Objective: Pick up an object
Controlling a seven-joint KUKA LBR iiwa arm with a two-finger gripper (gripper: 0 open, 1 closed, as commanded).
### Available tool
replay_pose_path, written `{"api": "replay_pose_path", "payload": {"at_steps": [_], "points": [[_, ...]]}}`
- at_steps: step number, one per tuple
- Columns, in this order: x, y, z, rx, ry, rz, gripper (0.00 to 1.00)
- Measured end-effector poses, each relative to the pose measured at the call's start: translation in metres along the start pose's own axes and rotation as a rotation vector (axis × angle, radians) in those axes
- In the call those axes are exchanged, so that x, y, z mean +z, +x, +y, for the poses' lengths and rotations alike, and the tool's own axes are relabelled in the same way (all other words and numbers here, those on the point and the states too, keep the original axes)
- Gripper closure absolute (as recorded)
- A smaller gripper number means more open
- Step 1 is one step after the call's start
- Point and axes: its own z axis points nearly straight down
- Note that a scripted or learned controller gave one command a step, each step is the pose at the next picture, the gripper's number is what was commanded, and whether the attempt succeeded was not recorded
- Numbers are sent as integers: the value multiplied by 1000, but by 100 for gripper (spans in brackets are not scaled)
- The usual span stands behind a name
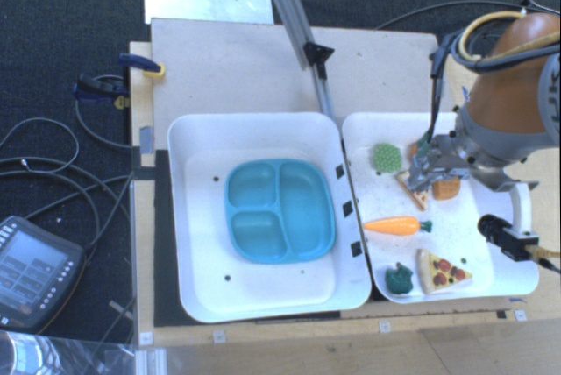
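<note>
My jaws (427,174) are down in the right bin (526,281), low over a small tan wedge-shaped toy (414,189) and right beside a brown toy (447,187); whether they're parted or clenched I can't tell, the wrist housing hides them. Nothing visibly between them.

Target guess: the tan wedge, just under the tips. Looks like hard plastic play food, so light, stiff, not fragile, probably slick. It's flat and narrow, so I'd pinch across its short sides, low, near the middle. The brown toy touches or nearly touches it; a wide approach could bump that.

Other options in the same bin: green broccoli toy (386,158) just left of my jaws, knobbly, easier to grip. Orange carrot (394,226) lies crosswise nearer the front, round and likely to roll; take it mid-body across the width. Pizza slice (443,270) and small dark green toy (400,278) at the front edge, the slice too flat for an easy pinch.

Left bin (197,277) holds a blue divided plate (282,211).
</note>
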Motion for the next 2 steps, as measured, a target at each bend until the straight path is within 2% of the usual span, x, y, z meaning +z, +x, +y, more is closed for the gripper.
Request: {"api": "replay_pose_path", "payload": {"at_steps": [1,2], "points": [[6,44,15,2,1,0,100],[8,95,12,2,4,1,100]]}}
